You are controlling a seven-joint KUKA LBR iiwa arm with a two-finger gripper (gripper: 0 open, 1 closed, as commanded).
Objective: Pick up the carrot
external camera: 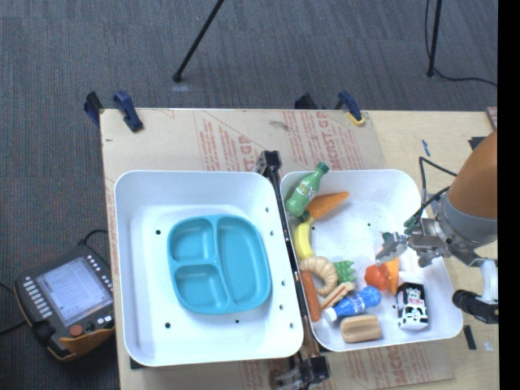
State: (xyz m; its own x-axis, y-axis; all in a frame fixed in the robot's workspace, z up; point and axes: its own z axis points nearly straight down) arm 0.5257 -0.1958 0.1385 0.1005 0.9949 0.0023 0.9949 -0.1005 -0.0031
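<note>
Two shallow white bins side by side on a cardboard-topped bench (227, 132), left bin (130, 218) and right bin (382, 181). In the left bin, a blue divided plate (219, 264) lying flat near the middle. In the right bin, a green bottle (306, 191) tilted at the upper left corner, a yellow banana (303, 240) just below it along the left wall, a tan croissant (321, 270) beneath that, a green leafy piece (345, 270) beside the croissant, a blue bottle (353, 305) lying on its side, a bread roll (361, 328) near the front wall, a black-and-white milk carton (412, 307) at the front right. On the floor at left, a teach pendant (65, 299). Blue clamps (127, 110) along the bench's far edge.
</note>
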